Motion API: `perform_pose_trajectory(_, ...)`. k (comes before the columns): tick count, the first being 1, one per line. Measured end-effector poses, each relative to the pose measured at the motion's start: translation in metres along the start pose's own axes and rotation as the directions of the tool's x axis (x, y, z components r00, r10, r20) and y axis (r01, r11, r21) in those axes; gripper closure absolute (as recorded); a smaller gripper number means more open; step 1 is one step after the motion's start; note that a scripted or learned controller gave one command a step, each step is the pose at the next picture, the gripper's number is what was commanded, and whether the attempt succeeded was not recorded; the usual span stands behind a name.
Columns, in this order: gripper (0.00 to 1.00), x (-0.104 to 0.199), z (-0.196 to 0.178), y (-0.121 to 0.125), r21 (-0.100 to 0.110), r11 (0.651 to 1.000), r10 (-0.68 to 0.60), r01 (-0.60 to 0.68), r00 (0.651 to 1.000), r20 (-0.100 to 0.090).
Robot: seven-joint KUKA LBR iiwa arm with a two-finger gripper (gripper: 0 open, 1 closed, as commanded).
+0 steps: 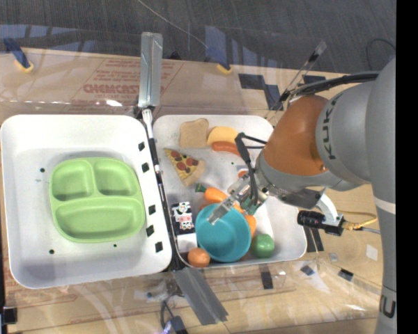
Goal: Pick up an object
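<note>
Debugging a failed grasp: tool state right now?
Tool: cannot be told; it sits low in the right bin, at the rim of the teal cup.

A single fixed camera looks down from above the worktop [49, 72] at a slant, far enough back to take in both white bins whole. The left bin [21, 186] sits toward nine o'clock of the frame, the right bin [282, 252] just past centre toward four o'clock. The arm [348, 134] enters from three o'clock, and dark floor runs along twelve o'clock.
</note>
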State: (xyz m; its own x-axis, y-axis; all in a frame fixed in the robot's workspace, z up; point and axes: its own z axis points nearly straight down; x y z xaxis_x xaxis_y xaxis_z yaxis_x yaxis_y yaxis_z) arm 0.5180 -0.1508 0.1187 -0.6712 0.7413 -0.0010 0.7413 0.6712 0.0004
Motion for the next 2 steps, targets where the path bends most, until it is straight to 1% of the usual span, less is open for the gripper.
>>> perform_pose_trajectory(1, 0.00, -0.013, 0.023, 0.021, 0.000, 0.983, 0.184, -0.184, 0.983, 0.010)
perform_pose_trajectory(2, 0.00, -0.075, 0.008, 0.119, 0.002, 0.878, 0.479, -0.479, 0.878, -0.001)
